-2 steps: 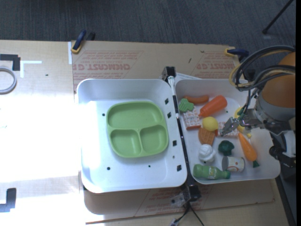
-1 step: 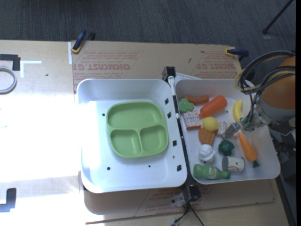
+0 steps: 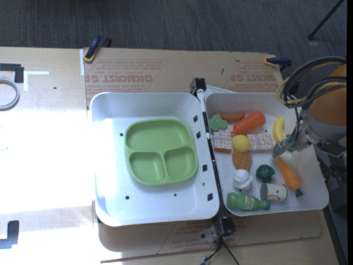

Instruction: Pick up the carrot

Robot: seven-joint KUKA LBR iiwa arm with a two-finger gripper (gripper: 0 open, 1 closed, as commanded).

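Over the right bin [image 3: 311, 202] your tool [image 3: 288, 146] is hanging just above the carrot's [image 3: 288, 173] near end, lining up for a grasp, nothing visibly gripped.

The arm [image 3: 331, 112] reaches in from the right edge of the view, its orange band uppermost and the grey wrist just below it. Dark and yellow cables loop in an arc from above the band down toward the wrist. The claw [image 3: 288, 146] points down and to the left, low at the end of the wrist.
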